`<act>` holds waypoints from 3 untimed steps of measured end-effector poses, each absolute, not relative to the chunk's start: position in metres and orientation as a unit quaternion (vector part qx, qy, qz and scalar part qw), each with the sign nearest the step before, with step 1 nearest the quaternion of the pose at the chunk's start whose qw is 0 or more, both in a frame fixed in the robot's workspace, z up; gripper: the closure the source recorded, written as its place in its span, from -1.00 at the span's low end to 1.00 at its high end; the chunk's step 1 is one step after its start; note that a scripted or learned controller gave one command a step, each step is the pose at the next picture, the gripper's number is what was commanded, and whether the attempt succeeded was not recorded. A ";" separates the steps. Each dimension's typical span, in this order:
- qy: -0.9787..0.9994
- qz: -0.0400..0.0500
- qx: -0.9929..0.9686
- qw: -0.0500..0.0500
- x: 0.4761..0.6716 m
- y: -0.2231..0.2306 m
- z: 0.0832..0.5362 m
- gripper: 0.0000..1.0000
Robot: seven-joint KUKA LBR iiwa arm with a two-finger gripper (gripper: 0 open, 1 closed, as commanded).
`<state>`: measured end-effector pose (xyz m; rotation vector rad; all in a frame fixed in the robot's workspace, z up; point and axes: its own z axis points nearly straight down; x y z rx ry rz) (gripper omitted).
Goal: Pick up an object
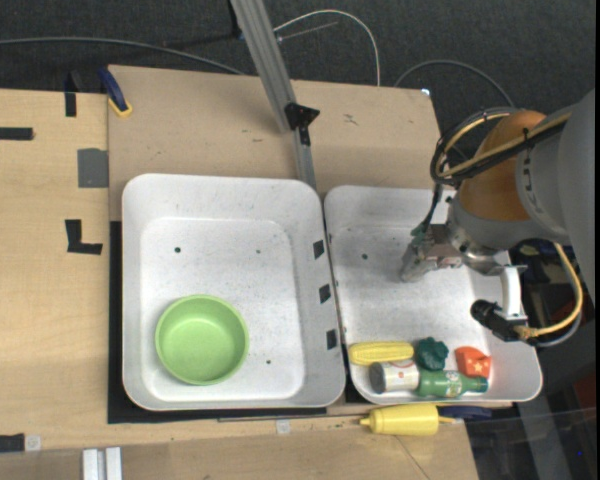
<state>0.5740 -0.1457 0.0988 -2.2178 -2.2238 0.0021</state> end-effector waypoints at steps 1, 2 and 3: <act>-0.708 -0.001 -0.707 -0.002 0.576 -0.145 0.162 1.00; -0.707 -0.001 -0.707 -0.002 0.567 -0.145 0.211 1.00; -0.708 -0.001 -0.706 -0.002 0.568 -0.145 0.255 1.00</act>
